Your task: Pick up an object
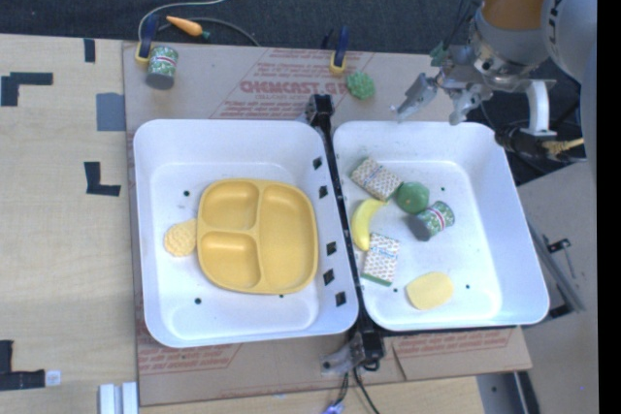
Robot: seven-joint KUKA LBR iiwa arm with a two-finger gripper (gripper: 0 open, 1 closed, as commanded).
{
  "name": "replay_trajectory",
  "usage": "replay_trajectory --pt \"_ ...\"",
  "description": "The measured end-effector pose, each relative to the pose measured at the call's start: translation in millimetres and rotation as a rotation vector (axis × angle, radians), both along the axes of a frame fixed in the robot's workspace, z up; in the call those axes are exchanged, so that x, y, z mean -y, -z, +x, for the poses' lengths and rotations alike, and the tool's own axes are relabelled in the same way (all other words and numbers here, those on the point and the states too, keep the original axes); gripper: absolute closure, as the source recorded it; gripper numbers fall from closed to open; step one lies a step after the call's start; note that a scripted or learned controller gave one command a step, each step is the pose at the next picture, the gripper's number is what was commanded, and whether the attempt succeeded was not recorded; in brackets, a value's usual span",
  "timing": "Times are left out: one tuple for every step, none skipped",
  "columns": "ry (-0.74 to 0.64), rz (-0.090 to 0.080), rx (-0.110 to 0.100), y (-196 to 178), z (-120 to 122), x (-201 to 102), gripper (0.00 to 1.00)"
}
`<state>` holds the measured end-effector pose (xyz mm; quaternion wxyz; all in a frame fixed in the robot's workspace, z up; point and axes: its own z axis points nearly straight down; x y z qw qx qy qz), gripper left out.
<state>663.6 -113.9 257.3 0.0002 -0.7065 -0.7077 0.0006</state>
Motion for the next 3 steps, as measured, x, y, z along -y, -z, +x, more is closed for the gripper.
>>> replay_trajectory --pt "0.001 0.001 -0.005 132 -26 33 0.0" --pt "0.0 0.0 0.001 171 -65 -14 0.0" --pt "0.0 -0.001 0.004 162 -64 -14 1.0"
